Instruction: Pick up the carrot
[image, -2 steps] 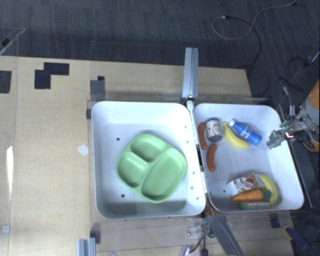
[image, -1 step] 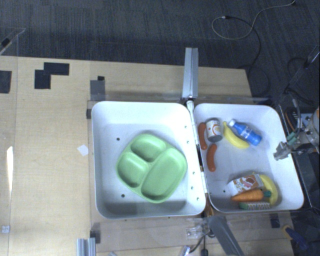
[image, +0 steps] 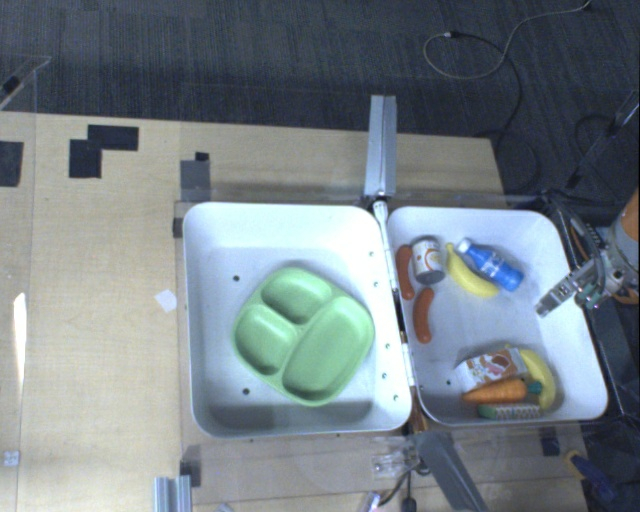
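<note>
The carrot (image: 496, 392) is orange and lies on its side near the front wall of the right bin (image: 450, 340), with a green bit just in front of it. It touches a juice pouch (image: 487, 368) behind it and a yellow banana (image: 541, 377) to its right. My gripper (image: 566, 293) hangs over the right bin's right rim, well behind and to the right of the carrot. Nothing shows in its grasp.
The back of the right bin holds a small can (image: 428, 260), two red sausages (image: 404, 272) (image: 424, 315), a second banana (image: 470, 279) and a blue bottle (image: 493, 265). A green divided plate (image: 303, 333) lies in the left bin (image: 215, 300).
</note>
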